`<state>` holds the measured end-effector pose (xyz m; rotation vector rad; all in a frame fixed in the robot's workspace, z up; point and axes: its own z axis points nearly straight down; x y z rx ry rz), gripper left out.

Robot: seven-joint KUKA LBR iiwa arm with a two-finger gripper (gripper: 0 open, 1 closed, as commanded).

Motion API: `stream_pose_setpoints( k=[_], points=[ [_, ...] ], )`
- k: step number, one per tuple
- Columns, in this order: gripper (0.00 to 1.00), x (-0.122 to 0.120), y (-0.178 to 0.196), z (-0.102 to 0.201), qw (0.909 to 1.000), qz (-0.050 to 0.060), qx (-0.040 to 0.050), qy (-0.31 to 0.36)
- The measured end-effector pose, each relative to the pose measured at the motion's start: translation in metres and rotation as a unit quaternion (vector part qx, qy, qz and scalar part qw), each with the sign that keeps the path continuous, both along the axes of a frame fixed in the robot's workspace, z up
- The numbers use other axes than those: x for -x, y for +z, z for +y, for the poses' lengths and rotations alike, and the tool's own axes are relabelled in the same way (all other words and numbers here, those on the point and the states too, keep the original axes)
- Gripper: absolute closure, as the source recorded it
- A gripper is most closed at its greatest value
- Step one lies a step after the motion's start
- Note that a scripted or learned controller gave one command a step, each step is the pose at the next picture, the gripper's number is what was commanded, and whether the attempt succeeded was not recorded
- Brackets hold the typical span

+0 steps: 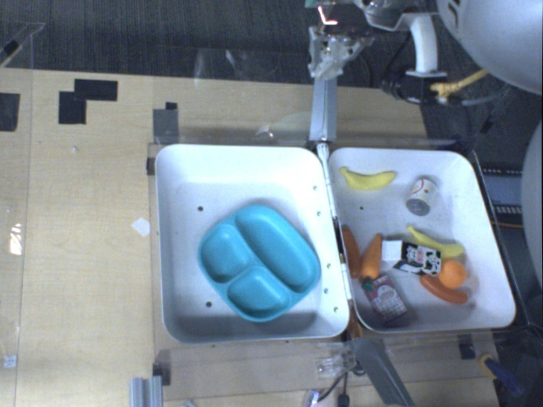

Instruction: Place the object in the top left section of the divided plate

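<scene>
Gripper: the metal two-finger gripper [326, 58] hangs above the far end of the seam between the bins; whether it is spread or pressed together I cannot tell.
Plate: a glossy turquoise plastic divided plate [259, 261], rounded, with three hollows, lies tilted in the left white bin [178, 227].
Right bin: the right white bin [484, 227] holds a smooth yellow banana [367, 178], a small white cylindrical cup [421, 195] on its side, an orange carrot [371, 257], a round orange fruit [454, 275], a black-and-white printed box [418, 259] and a crinkled purple packet [388, 299].
Task object: cannot tell which; all loose items lie in the right bin.
</scene>
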<state>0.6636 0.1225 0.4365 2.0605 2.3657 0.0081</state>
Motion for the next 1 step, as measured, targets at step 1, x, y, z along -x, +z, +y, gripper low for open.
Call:
stream_pose_setpoints(
  k=[1],
  points=[
    [1.00, -0.0054, -0.0253, -0.0857, 0.9873, 0.001, -0.0003, -0.159]
  ],
)
